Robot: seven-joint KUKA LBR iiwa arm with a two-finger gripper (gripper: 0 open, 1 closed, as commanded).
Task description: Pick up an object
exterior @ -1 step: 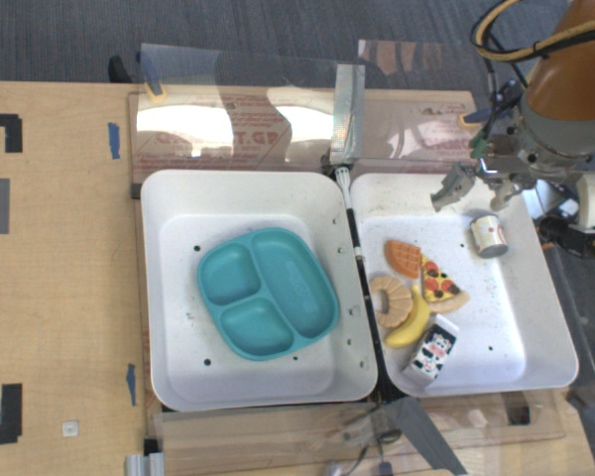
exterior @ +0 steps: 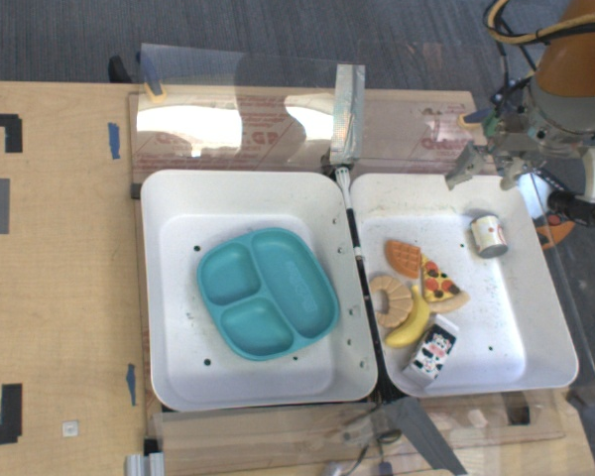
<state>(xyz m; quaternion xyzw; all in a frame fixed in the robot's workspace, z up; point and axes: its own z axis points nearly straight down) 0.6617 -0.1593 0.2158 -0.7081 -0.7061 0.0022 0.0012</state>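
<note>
The wooden bench (exterior: pixel 50 266) stood on grey carpet (exterior: pixel 278 18), and the tool (exterior: pixel 501 167) hovered over the right bin's (exterior: pixel 550 355) far edge, its grip unreadable.

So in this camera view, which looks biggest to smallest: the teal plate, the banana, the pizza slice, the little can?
1. Teal plate, by far.
2. Banana.
3. Pizza slice and can look close in size; unsure between them.

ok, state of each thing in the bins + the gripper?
gripper: above the right bin's far edge, nothing between its fingers
teal divided plate: flat in left bin, compartments bare
can: on its side
waffle: flat
pizza slice: flat
banana: lying against the pastry
pastry: flat
milk carton: on its side
</note>
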